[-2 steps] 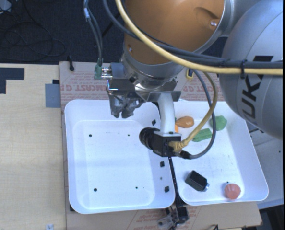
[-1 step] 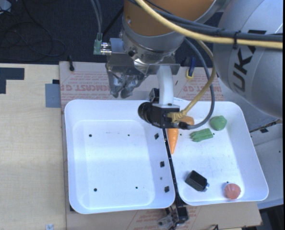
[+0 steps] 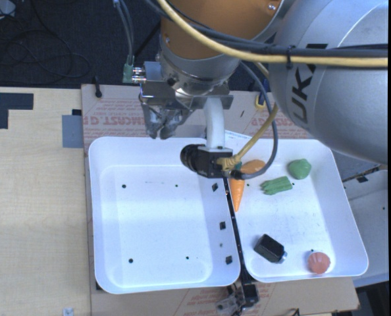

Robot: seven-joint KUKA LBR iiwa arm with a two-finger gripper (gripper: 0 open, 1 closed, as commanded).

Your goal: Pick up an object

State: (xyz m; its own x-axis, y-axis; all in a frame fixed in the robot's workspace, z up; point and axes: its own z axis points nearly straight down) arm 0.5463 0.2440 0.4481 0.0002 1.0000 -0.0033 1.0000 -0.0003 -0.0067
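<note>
arm [image 3: 327,78]: "UK" (cut off) | cardboard [image 3: 126,119]: red print, mirrored, unreadable

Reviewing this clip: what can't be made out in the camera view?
- End effector: dark and blurred under the wrist; finger state unreadable.
- Orange carrot-shaped toy: its upper end is covered by a black fitting and yellow cable.
- Grey arm: cut off by the top and right edges.

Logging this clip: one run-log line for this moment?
gripper: above left bin rim, holding nothing seen | right bin: carrot, black block | pick: pending
</note>
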